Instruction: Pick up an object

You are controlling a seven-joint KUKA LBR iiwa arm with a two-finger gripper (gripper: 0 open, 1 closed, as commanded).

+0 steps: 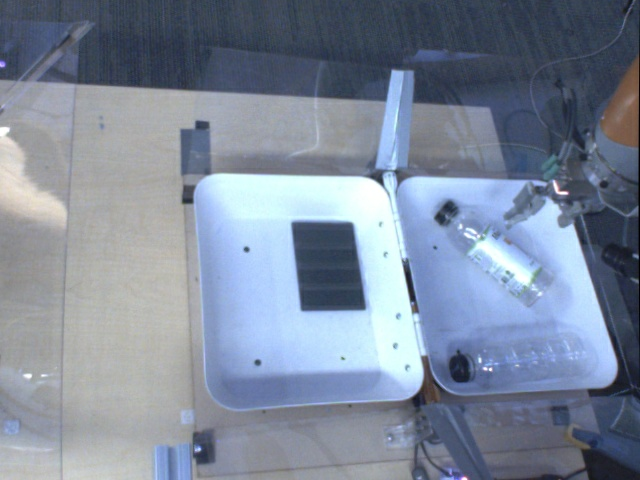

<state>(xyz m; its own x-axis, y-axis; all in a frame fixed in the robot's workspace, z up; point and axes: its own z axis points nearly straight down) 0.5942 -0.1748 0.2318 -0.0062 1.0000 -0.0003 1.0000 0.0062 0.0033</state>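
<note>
I had the gripper [545, 200] over the far right corner of the right-hand bin [590, 298], with its two fingers spread open and nothing between them. The nearest candidate was the small clear bottle [495, 253] with a dark cap, lying on its side and running diagonally from the bin's far middle toward its right edge. One fingertip stood just beside the bottle's upper flank, and I could not tell whether it touched. A second, larger clear bottle [520, 356] lay along the near edge of the same bin, its dark cap toward the near left corner. The left-hand bin [225, 268] carried only a dark flat block [328, 265] at its centre.

As I judged it, the step was lining up on the small bottle. To do it well I wanted the fingers turned across the bottle's long axis, centred on its body rather than the cap, and lowered fully before closing, since a smooth round bottle could roll away or squirt out.
</note>
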